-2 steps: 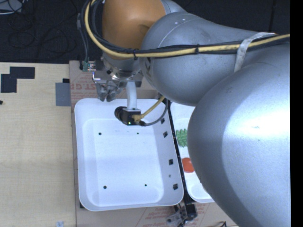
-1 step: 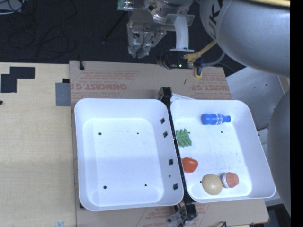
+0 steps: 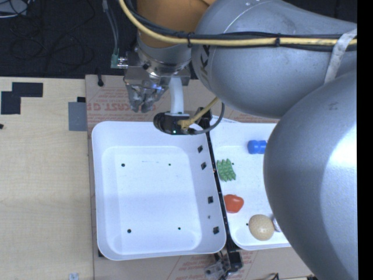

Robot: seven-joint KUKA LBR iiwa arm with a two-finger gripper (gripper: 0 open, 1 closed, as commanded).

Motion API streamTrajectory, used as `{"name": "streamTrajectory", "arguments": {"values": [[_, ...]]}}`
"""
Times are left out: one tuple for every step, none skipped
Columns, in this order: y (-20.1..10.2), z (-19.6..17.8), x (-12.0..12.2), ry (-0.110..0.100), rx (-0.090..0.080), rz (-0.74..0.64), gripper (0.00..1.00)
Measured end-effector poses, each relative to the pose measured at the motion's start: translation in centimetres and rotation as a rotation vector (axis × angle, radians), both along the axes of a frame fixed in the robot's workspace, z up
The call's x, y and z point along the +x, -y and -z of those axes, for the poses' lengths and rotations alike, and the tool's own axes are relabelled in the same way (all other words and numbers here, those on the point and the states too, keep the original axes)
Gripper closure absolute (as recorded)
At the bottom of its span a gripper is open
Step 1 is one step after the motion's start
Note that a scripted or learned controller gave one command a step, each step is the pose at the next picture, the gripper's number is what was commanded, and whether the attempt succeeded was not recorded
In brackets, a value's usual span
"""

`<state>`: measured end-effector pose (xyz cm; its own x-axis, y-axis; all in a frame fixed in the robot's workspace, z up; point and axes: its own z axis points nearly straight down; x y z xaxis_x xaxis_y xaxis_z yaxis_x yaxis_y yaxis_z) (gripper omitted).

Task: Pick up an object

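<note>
Two white bins sit mid-frame on the bench. Above the left bin's top edge hangs the hand; whether it is clenched I cannot tell. Right bin holds a blue block, green piece, red piece and tan ball.

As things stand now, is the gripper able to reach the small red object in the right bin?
Probably yes, after a move. The gripper sits above the far edge of the left white bin, while the small red object lies uncovered in the right white bin, apart from the green piece and the beige ball.
</note>
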<state>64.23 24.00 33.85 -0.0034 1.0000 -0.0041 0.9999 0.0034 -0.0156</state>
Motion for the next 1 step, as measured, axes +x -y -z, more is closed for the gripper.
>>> {"name": "streamTrajectory", "arguments": {"values": [[1.93, 19.39, -0.28, -0.003, -0.003, 0.004, 1.00]]}}
